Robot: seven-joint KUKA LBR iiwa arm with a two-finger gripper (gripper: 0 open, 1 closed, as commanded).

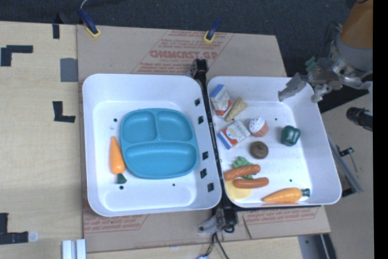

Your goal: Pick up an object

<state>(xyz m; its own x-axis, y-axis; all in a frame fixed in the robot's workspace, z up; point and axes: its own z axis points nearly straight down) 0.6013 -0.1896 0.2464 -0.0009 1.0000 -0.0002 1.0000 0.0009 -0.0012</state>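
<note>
- I see my gripper (301,87) at the right bin's (321,161) one o'clock rim, fingers apart, holding nothing.
- Nothing picked yet; green pepper (290,135) lies nearest.

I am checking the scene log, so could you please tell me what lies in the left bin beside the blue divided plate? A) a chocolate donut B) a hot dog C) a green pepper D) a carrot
D: a carrot lies against the left edge of the blue divided plate in the left bin.
</note>
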